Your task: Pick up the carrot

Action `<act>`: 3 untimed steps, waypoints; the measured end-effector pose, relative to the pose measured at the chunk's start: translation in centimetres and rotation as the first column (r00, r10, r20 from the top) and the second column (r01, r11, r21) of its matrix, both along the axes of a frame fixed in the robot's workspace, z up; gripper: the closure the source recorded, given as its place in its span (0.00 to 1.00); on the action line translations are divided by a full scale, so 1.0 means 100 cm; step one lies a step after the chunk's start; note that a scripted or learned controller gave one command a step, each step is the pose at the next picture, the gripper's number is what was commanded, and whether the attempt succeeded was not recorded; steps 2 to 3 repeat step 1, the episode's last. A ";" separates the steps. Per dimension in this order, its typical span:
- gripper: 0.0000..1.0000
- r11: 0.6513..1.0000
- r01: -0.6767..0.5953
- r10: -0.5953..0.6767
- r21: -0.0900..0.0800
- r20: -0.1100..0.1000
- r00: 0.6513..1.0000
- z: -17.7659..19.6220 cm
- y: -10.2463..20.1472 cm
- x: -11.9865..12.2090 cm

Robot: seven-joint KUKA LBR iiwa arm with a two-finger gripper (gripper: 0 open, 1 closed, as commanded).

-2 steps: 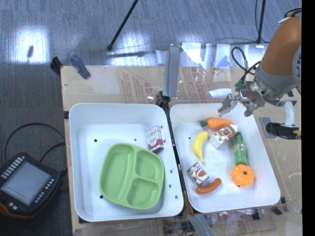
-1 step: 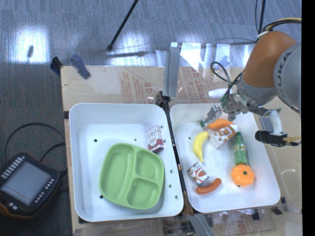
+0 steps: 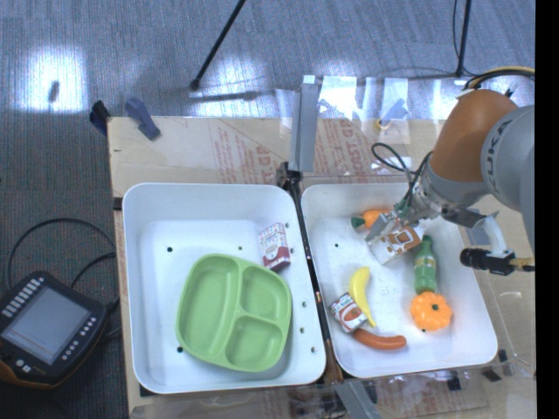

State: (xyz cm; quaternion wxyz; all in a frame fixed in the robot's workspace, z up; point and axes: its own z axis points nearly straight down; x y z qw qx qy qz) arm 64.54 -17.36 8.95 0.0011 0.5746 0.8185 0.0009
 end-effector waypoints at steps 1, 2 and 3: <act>0.00 0.797 0.604 -0.604 0.000 -0.005 0.797 0.050 0.007 -0.001; 0.00 0.797 0.604 -0.604 0.000 -0.005 0.797 0.050 0.007 -0.001; 0.00 0.797 0.604 -0.604 0.000 -0.005 0.797 0.050 0.007 -0.001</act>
